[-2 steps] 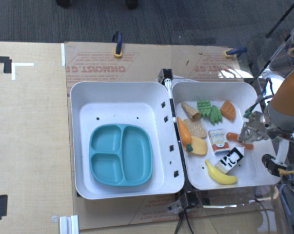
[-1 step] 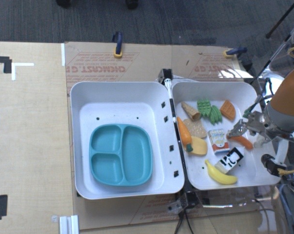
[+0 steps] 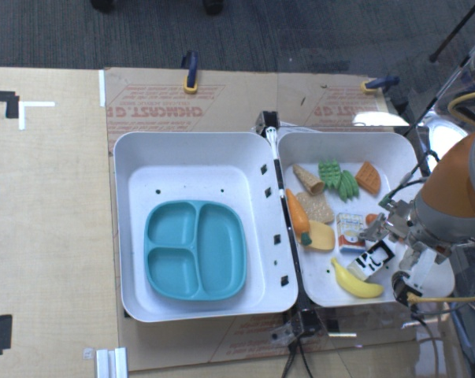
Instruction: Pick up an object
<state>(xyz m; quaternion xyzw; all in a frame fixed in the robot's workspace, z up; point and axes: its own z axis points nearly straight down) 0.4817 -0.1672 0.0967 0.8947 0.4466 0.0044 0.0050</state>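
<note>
The right bin (image 3: pixel 395 150) holds several toy foods. A yellow banana (image 3: pixel 355 283) lies near its front edge. A white packet with red and blue print (image 3: pixel 349 229) sits mid-bin, with a yellow cheese wedge (image 3: pixel 322 238), an orange carrot (image 3: pixel 298 212) and a tan cracker (image 3: pixel 318 206) to its left. Further back lie a cone (image 3: pixel 308 179), a green leafy piece (image 3: pixel 337 179) and an orange slice (image 3: pixel 369 177). My gripper (image 3: pixel 376 248), carrying a black-and-white tag, hangs low over the bin's right side, just right of the packet and above the banana's end. Nothing shows held in it.
The left bin (image 3: pixel 135 172) contains a teal divided plate (image 3: pixel 196 251). A ridge with black clips (image 3: pixel 275 211) separates the two bins. Cardboard (image 3: pixel 221 101) lies under both bins, clamped at the back. Cables and a white arm part (image 3: pixel 426 282) crowd the front right corner.
</note>
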